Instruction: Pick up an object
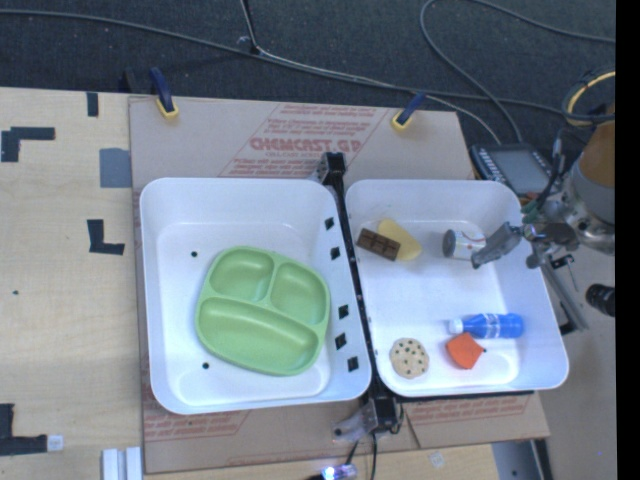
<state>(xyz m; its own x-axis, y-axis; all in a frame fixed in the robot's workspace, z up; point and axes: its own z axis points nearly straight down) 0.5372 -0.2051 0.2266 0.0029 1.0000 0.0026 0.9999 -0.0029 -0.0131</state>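
Observation:
The right bin holds several small things. A brown chocolate bar lies against a yellow wedge at the back left. A small grey and white cylinder lies at the back. A blue and white bottle lies on its side above an orange block. A round cookie sits at the front. My gripper hangs over the bin's back right edge, open, with nothing between its fingers. Its left finger ends just right of the cylinder.
The left bin carries a green divided plate. A black divider runs between the bins. Cables and a grey box lie behind the right bin. The arm's body stands to the right.

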